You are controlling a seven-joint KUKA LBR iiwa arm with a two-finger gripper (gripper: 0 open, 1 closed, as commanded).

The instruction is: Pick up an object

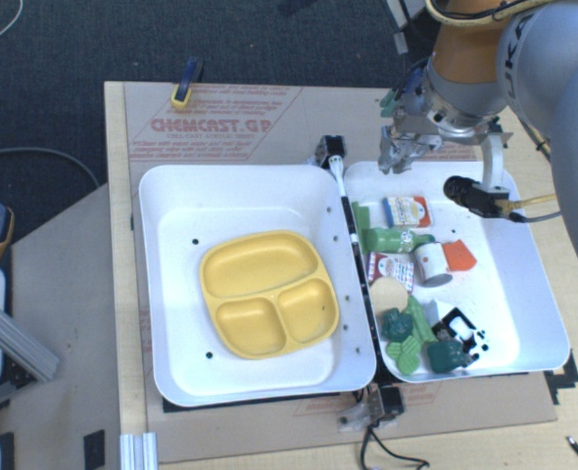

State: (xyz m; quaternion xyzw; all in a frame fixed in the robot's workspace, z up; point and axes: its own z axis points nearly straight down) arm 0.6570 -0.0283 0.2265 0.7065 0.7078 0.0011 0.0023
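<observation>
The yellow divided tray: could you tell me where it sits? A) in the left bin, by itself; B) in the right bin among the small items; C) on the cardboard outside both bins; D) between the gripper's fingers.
A: the yellow divided tray lies flat in the left bin, while the small items are piled in the right bin.

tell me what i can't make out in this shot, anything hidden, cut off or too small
- Gripper, camera view: too small and blurred to tell open or shut.
- Arm: cut off by the top and right edges.
- Green items in the right bin: piled together, shapes unclear.
- Packet: label too small to read.
</observation>
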